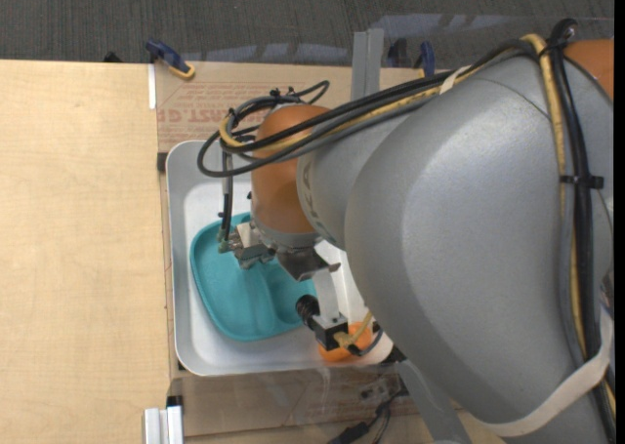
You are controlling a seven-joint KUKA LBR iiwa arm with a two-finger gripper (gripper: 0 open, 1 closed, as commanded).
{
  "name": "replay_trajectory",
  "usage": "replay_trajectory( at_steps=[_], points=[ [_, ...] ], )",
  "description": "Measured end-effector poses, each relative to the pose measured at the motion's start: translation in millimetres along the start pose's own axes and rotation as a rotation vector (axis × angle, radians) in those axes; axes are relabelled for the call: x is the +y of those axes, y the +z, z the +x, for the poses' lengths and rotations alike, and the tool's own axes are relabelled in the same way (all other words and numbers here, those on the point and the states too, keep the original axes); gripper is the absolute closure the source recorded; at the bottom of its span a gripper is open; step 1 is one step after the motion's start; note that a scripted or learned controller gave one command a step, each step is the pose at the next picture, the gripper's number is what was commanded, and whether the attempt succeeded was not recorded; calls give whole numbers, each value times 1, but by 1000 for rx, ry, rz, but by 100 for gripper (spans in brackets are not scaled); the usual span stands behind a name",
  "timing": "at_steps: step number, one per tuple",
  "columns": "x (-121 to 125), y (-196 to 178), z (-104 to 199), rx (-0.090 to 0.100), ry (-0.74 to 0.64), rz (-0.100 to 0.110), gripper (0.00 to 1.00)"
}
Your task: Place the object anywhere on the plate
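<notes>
A teal plate [234, 286] lies in the white bin [186, 237], toward its left and front. My gripper [246, 251] hangs over the plate's upper right part, under the orange wrist band, and its tips are hidden by the wrist. A small orange object [346, 348] shows near the bin's front right corner, off the plate and partly covered by the arm. I cannot tell whether anything is between the fingers.
The grey arm covers the right half of the view and most of the bin's right side. A pale wooden board [78, 237] lies left of the bin. Brown cardboard [244, 100] with a blue clamp [168, 56] sits behind the bin.
</notes>
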State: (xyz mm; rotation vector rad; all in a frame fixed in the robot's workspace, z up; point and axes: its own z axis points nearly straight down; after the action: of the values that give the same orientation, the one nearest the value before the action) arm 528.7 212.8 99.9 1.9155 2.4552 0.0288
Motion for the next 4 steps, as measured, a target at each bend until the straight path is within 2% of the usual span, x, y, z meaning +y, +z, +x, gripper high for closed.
replay_trajectory(
  at_steps=[1,2,3,4],
  points=[
    [35,-102,-71,5,161,33,100],
    [-3,-5,-32,4,289,23,100],
    [-34,-6,-3,-9,-307,-15,100],
    [-36,-5,0,0,-26,-12,100]
  ],
)
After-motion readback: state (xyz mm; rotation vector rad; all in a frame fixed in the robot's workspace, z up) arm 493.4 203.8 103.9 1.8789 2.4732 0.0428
